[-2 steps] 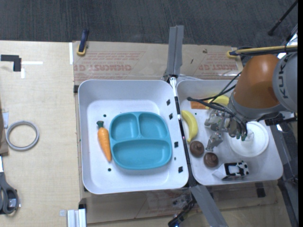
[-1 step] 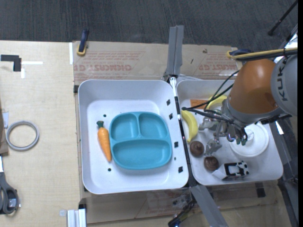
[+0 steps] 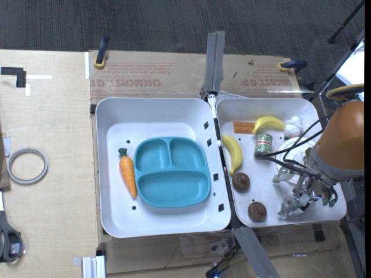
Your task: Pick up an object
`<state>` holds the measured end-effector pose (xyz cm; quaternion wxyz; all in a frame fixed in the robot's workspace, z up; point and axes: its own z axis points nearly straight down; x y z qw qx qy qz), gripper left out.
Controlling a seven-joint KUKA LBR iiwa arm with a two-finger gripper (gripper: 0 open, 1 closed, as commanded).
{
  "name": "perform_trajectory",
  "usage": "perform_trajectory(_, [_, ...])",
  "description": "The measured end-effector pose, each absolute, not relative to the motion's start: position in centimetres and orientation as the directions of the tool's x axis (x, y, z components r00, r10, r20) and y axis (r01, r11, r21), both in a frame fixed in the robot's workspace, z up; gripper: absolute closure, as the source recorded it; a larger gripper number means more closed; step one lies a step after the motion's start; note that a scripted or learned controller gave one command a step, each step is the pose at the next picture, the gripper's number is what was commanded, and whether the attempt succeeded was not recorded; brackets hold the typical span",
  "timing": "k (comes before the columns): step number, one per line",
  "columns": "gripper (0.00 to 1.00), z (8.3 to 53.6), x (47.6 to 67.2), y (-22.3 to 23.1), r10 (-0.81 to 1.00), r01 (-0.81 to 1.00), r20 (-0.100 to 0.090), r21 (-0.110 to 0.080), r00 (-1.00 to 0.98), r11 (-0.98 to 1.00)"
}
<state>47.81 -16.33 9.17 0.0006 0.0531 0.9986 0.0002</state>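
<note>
My gripper hangs low in the right bin, grip state unreadable, nothing visibly held; pick not yet done, muffin nearest.

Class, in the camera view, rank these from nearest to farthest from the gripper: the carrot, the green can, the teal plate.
From the gripper:
1. Green can, right bin, up-left of it.
2. Teal plate, left bin, middle.
3. Carrot, left bin, beyond the plate.
</note>
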Motion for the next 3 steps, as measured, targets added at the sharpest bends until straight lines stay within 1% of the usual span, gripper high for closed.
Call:
perform_trajectory(1, [0.00, 9.2, 56.3, -10.8, 0.289, 0.289, -0.003, 0.001, -0.957, 0.957])
perform_trajectory(2, [0.00, 9.2, 59.5, -9.5, 0.230, 0.230, -0.004, 0.000, -0.973, 0.973])
perform_trajectory(3, [0.00, 9.8, 55.4, -21.1, 0.102, 0.102, -0.003, 0.001, -0.995, 0.995])
